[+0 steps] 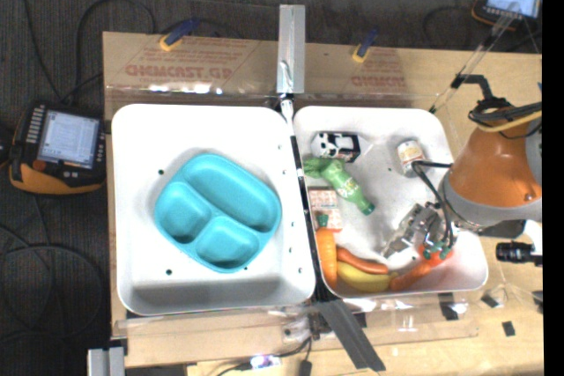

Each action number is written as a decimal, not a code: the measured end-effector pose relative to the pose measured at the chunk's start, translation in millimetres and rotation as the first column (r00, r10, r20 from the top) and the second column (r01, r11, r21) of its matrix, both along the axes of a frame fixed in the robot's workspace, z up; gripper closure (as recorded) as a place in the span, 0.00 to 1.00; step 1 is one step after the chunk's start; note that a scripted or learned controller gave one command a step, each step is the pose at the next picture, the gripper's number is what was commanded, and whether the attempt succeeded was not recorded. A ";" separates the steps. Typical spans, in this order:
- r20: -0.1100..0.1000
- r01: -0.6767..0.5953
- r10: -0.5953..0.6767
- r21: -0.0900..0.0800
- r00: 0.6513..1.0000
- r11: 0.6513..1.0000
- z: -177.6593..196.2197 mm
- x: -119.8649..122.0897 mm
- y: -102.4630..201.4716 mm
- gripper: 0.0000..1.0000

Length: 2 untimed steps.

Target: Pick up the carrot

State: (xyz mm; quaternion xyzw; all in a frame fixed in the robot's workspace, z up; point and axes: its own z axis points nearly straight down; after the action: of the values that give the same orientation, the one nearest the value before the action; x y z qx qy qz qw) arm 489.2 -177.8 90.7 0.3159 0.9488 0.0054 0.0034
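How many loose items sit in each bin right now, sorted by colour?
Blue: 1, divided plate, left bin
Orange: 2, carrot, second orange piece
Yellow: 1, banana
Green: 1, bottle
Black-and-white: 1, cow toy
White: 1, small jar
Multicoloured: 1, small box
Total: 8

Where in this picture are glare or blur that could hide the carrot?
Camera view: the white right bin is brightly lit, near washed out at its floor; the pincer looks slightly blurred; the carrot by the left wall stays sharp and free of glare.

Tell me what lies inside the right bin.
The right bin holds a carrot, banana, green bottle, small jar and the claw. Whatever lies under the claw is covered.
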 end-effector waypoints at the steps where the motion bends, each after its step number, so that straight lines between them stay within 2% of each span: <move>1: -0.009 -0.103 0.103 -0.009 0.995 0.995 17.3 -4.9 58.2 1.00; 2: -0.012 0.376 -0.376 0.000 0.927 0.927 -1.1 -3.8 55.7 1.00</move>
State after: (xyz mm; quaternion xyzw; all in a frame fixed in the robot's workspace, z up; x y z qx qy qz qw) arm 485.4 -122.1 89.7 0.4918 0.8707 0.0037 -0.0015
